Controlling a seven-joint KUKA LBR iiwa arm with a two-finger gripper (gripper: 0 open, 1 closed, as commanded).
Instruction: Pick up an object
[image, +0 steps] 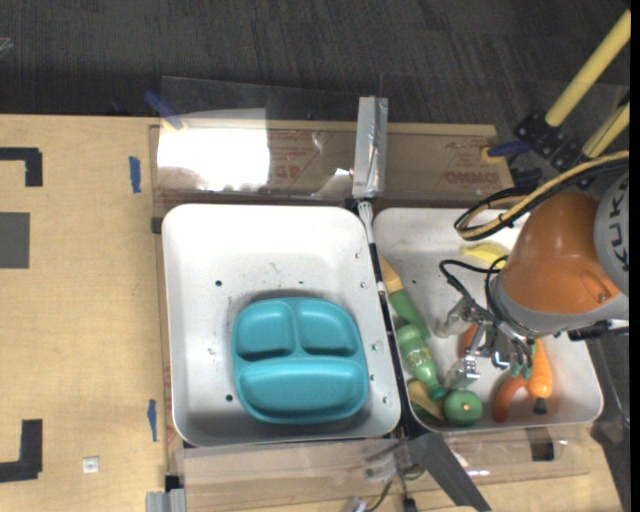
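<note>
Pincer (478, 352) low in right bin (420, 235), grip unclear, teal tray (298, 358) in left bin (200, 250)

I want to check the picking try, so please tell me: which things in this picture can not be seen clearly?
- Gripper: in the camera view its metal parts blur together, so open or shut is unclear.
- Toy food in the right bin: the arm covers part of the pile, and the pieces are too small to name surely.
- Arm: cut off by the right edge.
- Blue tray: fully visible in the left bin.

Two white bins (190, 240), one teal tray (298, 358)
</note>
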